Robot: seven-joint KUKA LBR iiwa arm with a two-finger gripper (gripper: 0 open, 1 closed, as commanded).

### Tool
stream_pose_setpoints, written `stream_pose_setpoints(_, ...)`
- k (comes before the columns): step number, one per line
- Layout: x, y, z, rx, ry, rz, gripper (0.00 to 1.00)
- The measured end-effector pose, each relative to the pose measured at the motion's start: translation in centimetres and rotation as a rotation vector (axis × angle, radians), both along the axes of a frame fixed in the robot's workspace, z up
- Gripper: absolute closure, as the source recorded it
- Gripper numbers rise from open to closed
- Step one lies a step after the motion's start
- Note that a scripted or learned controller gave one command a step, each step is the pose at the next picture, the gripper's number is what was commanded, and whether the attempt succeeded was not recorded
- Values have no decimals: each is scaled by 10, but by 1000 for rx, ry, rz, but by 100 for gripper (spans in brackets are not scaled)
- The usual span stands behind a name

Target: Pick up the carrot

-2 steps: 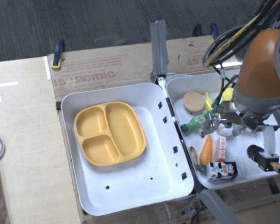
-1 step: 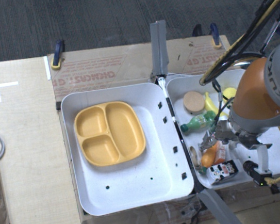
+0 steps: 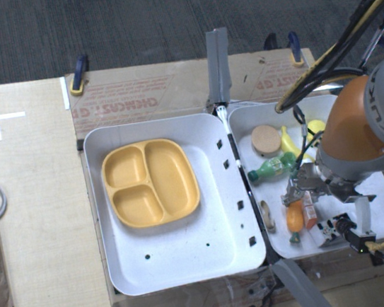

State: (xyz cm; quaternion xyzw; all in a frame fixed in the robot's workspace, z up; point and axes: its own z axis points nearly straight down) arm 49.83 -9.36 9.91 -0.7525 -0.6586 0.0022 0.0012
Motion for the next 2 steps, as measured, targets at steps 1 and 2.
stream_pose_setpoints(1, 54, 53, 92, 1, -2, 327, 100)
stream_pose_setpoints(2, 54, 52, 100, -1, 0, 327, 100)
